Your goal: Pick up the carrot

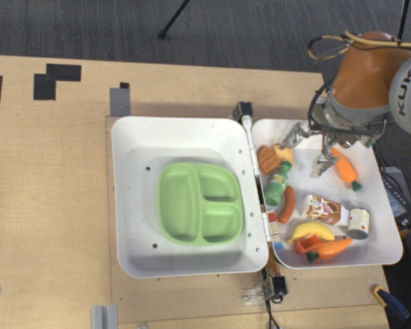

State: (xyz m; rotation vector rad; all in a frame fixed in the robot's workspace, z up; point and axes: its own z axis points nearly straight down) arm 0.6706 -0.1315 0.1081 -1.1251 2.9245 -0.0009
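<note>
site: robotics lab, you're at a test bench | evidence: KUKA arm [370, 74] over two white bins [123, 204] on a plywood benchtop [48, 204] | black tape marks [55, 81] | grey carpet [89, 12] | tripod leg [185, 5] | toy food [315, 235] as props

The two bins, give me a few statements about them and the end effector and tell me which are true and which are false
1. The green divided plate lies in the left bin. True.
2. The end effector is above the left bin. False: it is above the right bin, near its far end.
3. An orange carrot lies just beside the end effector. True.
4. The banana rests on the green divided plate. False: it lies in the right bin, toward the near end.
5. A second orange carrot lies at the near end of the right bin. True.
</note>
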